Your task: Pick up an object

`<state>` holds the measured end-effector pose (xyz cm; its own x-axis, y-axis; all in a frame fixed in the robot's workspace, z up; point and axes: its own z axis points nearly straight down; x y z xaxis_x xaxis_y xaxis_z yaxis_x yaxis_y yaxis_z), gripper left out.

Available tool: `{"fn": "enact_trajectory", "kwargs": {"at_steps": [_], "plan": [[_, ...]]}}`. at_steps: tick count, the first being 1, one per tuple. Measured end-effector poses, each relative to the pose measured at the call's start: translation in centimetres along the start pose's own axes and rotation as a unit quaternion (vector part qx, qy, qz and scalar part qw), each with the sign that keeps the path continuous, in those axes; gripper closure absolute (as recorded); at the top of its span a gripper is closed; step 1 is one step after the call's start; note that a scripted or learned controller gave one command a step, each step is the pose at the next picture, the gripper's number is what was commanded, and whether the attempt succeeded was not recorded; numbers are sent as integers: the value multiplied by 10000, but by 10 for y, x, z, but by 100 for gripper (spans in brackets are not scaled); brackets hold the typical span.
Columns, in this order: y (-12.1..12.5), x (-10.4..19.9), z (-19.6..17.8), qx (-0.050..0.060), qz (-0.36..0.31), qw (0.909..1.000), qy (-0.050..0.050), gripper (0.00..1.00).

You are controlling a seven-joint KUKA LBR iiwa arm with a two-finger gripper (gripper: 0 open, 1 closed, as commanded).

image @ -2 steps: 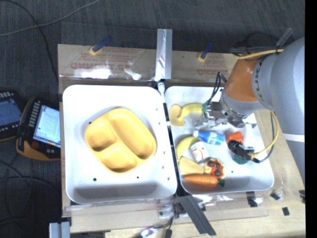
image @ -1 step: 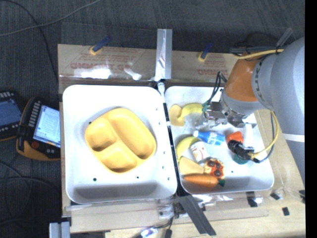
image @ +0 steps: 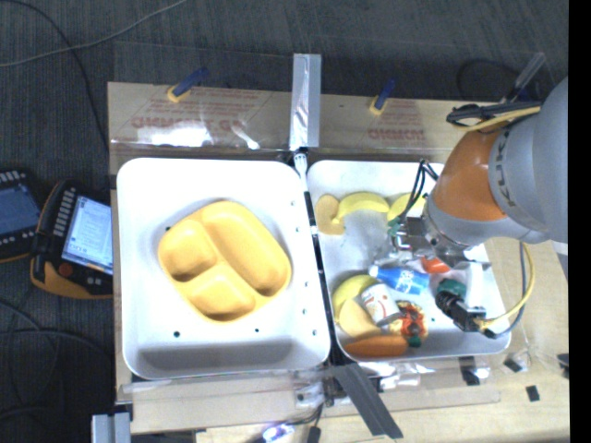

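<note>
I am reaching in over the right bin (image: 480,178), my gripper (image: 404,238) hovering near its middle; I cannot tell how it is set. Just below it, a blue-and-white bottle (image: 404,279) is lying among toys toward the near edge. A banana (image: 355,205) is resting by the far-left corner. A yellow divided tray (image: 223,258) is sitting in the left bin (image: 138,340).

The yellow plate (image: 224,258) looks like smooth, shiny plastic. Both white bins (image: 138,201) look smooth too. The table (image: 148,109) looks like brown cardboard.
</note>
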<state>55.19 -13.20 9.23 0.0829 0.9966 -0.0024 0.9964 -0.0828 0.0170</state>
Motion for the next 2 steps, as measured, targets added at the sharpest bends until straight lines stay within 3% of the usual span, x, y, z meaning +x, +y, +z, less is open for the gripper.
{"fn": "enact_trajectory", "kwargs": {"at_steps": [1, 2], "plan": [[98, 11, 3, 111, -126, 9999, -2, 0], [15, 17, -49, 97, -440, 9990, 9, 0]]}}
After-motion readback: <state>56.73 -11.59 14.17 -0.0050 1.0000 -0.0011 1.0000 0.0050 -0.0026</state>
